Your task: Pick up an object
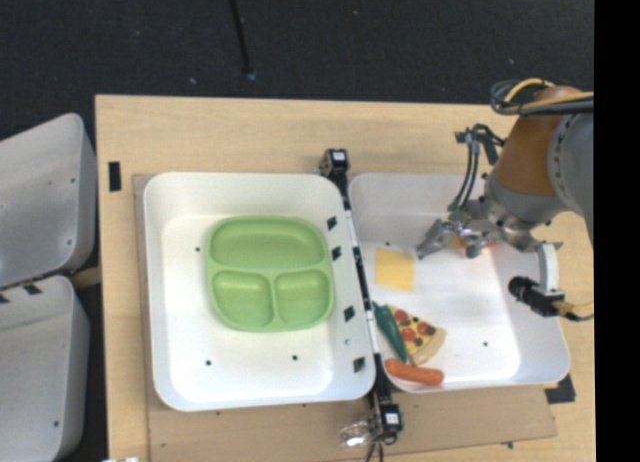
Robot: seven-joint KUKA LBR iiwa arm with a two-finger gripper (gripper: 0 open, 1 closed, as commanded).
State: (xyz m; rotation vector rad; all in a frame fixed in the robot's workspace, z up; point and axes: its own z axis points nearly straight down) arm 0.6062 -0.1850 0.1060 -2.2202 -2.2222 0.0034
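We count two white bins on the wooden bench (pixel 250 135): the left bin (pixel 160 280) and the right bin (pixel 500 350), touching along a black clipped seam. In the left bin lies one green divided plate (pixel 268 272), with three compartments, near the bin's middle.

In the right bin we count four loose things, all toward its left side. One yellow cheese slice (pixel 394 270) lies flat at about 9 o'clock from the bin's middle. Below it, at about 7 o'clock, sits one toy pizza slice (pixel 418 338), with one green piece (pixel 388 330) lying just beside it against the seam wall. One orange-red sausage (pixel 414 375) rests at the bin's 6 o'clock edge, just below the pizza slice.

The one arm (pixel 535 165) comes in from 3 o'clock, and its gripper (pixel 455 238) hangs over the upper part of the right bin, at about 1 o'clock from the cheese slice and near it. We cannot tell whether its fingers are apart or together; nothing is seen between them. Cables and a black fitting (pixel 530 292) hang beside the wrist, over the bin's right half.
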